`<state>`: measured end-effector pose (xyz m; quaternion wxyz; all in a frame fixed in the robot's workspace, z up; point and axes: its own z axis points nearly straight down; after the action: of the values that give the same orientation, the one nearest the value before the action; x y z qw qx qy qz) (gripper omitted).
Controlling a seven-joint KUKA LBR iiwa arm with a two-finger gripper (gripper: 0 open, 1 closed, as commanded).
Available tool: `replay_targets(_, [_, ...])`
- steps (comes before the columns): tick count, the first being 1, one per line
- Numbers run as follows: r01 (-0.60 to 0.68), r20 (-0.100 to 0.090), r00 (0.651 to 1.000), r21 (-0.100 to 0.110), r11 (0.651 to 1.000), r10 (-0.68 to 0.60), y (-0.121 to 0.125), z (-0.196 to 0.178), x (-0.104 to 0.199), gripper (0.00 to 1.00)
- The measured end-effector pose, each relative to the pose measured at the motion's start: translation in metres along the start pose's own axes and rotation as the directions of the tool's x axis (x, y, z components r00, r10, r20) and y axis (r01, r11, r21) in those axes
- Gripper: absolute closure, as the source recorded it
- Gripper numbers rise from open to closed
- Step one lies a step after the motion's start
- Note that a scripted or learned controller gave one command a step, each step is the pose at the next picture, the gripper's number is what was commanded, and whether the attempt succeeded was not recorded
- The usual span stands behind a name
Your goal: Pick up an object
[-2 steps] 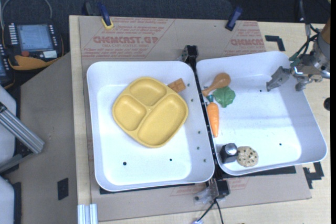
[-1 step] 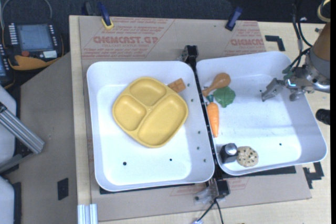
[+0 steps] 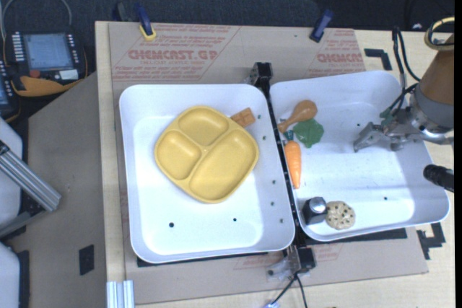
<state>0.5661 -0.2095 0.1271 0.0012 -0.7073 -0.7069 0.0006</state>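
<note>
The arm came in from the right, and its end effector (image 3: 367, 139) hung low over the right bin (image 3: 375, 184), fingers spread apart with nothing between them. It sat toward the far right part of that bin, over bare white floor.

The pickable items were bunched along the bin's left side, well apart from the end effector. A carrot (image 3: 293, 163) lay lengthwise against the left wall, tip pointing near. Just beyond it sat a green leafy piece (image 3: 310, 133), touching or nearly touching a tan drumstick-shaped item (image 3: 299, 114) that angled toward the far corner. Down at the near left corner, a small dark round object (image 3: 315, 209) rested just beside a speckled cookie (image 3: 339, 215).

Over in the left bin (image 3: 144, 155), a yellow divided plate (image 3: 207, 154) sat at a tilt across the middle, and a small orange-brown block (image 3: 244, 116) peeked out at its far right edge. Both bins rested side by side on the desk (image 3: 216, 58).
</note>
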Motion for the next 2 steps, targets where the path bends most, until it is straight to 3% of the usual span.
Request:
replay_targets(1, [0.005,-0.006,1.000,-0.008,1.000,-0.005,0.005,0.035,0.003,0.00])
replay_targets(2, [0.006,-0.002,1.000,-0.023,1.000,-0.006,0.010,0.019,0.003,1.00])
